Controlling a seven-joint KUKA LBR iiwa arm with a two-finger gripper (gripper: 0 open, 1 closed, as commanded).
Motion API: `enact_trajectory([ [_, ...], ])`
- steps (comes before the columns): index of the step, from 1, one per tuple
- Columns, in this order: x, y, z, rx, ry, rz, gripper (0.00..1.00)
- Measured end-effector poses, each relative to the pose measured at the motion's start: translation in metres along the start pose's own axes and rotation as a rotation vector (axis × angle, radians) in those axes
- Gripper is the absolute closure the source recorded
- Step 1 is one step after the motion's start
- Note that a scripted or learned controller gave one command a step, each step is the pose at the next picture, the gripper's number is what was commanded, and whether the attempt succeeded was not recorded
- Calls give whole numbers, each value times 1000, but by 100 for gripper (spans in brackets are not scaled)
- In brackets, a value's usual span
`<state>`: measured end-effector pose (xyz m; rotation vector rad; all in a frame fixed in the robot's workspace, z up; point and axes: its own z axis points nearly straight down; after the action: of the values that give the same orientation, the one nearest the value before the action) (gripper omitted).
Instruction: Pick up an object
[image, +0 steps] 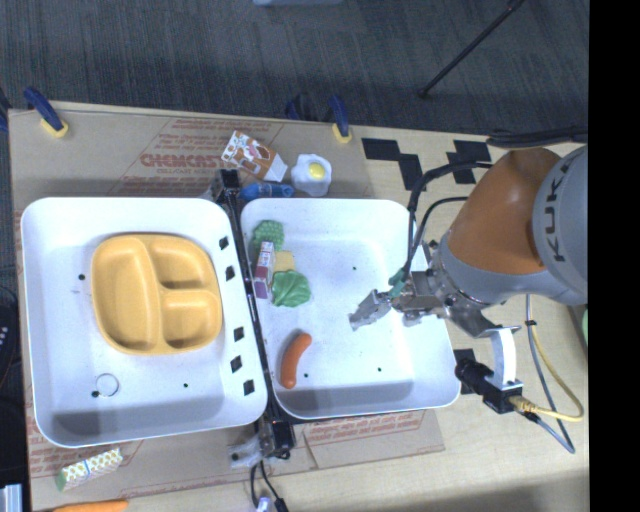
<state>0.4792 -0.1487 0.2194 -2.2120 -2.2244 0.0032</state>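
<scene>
The gripper (364, 312) hung over the right bin (340, 395), and whether its fingers were apart or together I could not tell. Left of it, near the bin's near edge, lay a toy sausage (293, 359), probably light, stiff and smooth; pinching across its narrow middle looked safest. Green toy pieces (291, 289) lay farther off.

You have 2 white bins on the counter (560, 470): the left bin (40, 300) and the right bin (350, 225). The left one holds 1 yellow divided tray (155, 293). In the right one, count 1 orange sausage (293, 359), 2 green leafy pieces (268, 233) (292, 289), 1 pale yellow block (284, 261) and 1 small purple packet (263, 270). Beyond the bins lie 1 carton (245, 152) and 1 white-and-yellow egg (312, 174).
</scene>
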Motion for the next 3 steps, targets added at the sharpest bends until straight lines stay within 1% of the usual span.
enact_trajectory([
  [1,56,-3,110,2,1,48,0],
  [2,56,-3,128,1,1,-271,0],
  [3,55,-3,128,1,1,-271,0],
])
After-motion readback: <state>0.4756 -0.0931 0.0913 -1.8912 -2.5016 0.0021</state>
